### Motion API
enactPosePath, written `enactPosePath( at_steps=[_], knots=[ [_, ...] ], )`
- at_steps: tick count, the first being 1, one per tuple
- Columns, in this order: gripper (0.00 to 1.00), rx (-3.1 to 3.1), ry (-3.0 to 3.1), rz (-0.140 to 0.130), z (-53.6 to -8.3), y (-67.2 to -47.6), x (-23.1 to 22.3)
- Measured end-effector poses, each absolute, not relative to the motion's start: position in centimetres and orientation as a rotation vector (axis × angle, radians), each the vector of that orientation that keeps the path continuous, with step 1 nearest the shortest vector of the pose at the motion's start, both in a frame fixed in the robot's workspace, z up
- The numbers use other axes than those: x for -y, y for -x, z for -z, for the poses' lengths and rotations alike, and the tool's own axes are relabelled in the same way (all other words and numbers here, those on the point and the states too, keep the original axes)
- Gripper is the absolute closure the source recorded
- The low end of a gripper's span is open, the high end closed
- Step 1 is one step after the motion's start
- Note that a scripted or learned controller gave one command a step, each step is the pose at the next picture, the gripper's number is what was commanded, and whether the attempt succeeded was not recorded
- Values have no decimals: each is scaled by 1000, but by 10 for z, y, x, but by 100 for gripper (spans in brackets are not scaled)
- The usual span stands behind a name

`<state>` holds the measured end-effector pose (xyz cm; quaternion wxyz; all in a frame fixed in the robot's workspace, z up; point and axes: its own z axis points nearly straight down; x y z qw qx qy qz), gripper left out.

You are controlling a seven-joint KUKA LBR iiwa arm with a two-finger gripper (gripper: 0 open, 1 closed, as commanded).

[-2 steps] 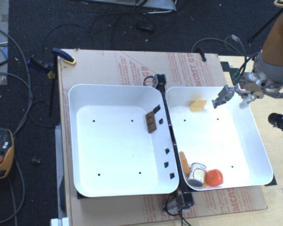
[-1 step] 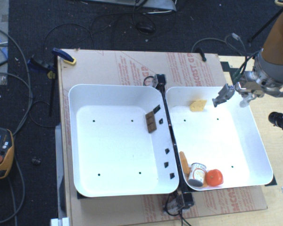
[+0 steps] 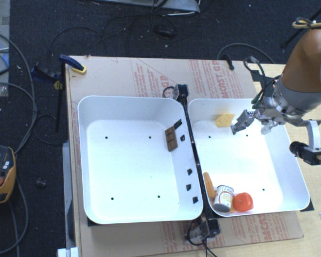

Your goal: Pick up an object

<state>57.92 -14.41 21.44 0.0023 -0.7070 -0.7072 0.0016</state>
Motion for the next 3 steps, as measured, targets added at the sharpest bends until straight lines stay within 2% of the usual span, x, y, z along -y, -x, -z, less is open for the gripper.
enactPosePath(
  at_steps=[2, 3],
  knots=[
    [0, 2218, 2218, -5, -104, -572, 134],
    [100, 2222, 2222, 1, -117, -574, 135]
  ],
)
